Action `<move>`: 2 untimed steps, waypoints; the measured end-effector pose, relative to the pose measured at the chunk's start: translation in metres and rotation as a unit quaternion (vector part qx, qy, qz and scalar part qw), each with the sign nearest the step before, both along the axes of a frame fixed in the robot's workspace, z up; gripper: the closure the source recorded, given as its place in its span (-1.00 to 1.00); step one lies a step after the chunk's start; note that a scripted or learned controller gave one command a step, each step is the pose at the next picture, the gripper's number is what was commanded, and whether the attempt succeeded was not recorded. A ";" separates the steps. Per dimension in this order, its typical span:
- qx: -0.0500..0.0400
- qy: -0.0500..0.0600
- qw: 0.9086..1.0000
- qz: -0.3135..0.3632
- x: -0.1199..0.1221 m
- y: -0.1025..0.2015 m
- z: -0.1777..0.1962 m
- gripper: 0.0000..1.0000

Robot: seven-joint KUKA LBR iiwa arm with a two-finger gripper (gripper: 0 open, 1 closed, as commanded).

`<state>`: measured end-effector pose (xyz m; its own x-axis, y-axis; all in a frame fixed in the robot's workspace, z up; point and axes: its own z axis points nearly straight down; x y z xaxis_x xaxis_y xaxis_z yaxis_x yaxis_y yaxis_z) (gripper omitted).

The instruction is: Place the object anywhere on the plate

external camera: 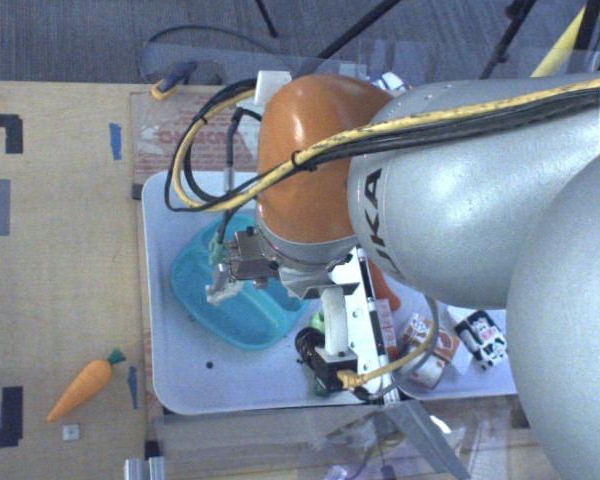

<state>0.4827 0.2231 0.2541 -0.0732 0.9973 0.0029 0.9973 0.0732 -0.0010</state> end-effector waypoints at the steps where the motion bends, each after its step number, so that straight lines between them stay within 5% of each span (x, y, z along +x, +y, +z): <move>1: 0.000 0.000 1.000 -0.001 0.001 -0.001 0.010 1.00; 2: 0.000 0.000 1.000 -0.001 0.001 0.000 0.010 -1.00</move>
